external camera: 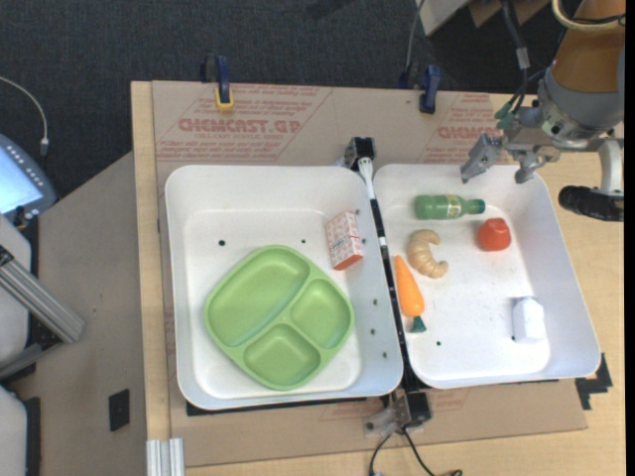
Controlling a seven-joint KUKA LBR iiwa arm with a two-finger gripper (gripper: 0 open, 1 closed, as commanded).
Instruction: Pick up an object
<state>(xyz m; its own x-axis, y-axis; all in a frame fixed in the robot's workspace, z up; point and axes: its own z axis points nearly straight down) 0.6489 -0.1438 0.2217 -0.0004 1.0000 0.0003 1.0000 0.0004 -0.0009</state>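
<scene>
My gripper (502, 164) hangs over the back edge of the right bin (556, 266), fingers spread apart and empty. Just below it a green bottle (447, 206) lies on its side. A red tomato-like piece (493, 234) sits to the bottle's right. A beige croissant (428, 252) and an orange carrot (408, 285) lie near the bin's left wall. A small white bottle (528, 318) rests at the front right. In the left bin (189, 266) there is a green divided plate (280, 315) and a small red-and-white carton (344, 239).
A black strip (377, 231) runs between the two bins. Blue clamps (223, 77) (429, 84) hold the cardboard sheet at the bench's back edge. The arm's orange band (590, 28) rises at the upper right.
</scene>
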